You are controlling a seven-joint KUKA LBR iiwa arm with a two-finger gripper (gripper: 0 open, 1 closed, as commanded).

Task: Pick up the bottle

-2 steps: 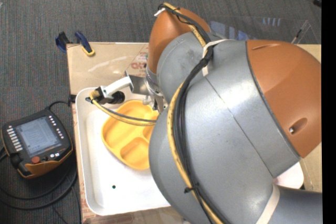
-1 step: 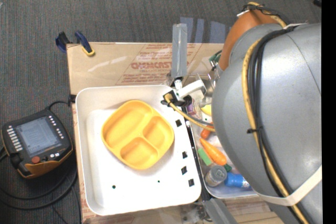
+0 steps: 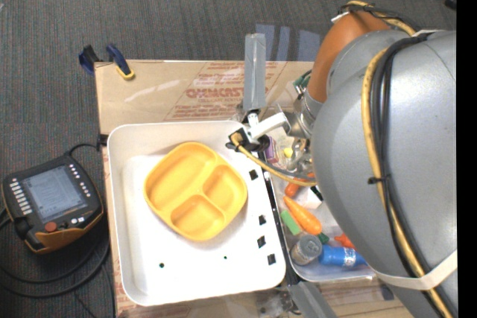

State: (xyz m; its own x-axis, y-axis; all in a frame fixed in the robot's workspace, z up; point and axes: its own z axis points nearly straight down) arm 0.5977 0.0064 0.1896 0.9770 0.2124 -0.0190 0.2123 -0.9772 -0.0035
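A blue bottle [image 3: 340, 257] lies on its side near the front of the right bin [image 3: 328, 275], beside a round grey can [image 3: 305, 248]. The big grey arm [image 3: 387, 160] covers most of that bin. My gripper [image 3: 298, 155] is down at the bin's far left part, behind an orange carrot [image 3: 304, 216], well short of the bottle. It is mostly hidden under the wrist and its cables. Nothing is seen held.
A yellow divided plate [image 3: 195, 190] lies in the left bin [image 3: 119, 234]. A small green item [image 3: 288, 222] sits next to the carrot. A cardboard sheet [image 3: 171, 93] with blue clamps [image 3: 104, 58] lies behind the bins. A teach pendant [image 3: 48, 201] rests on the floor at left.
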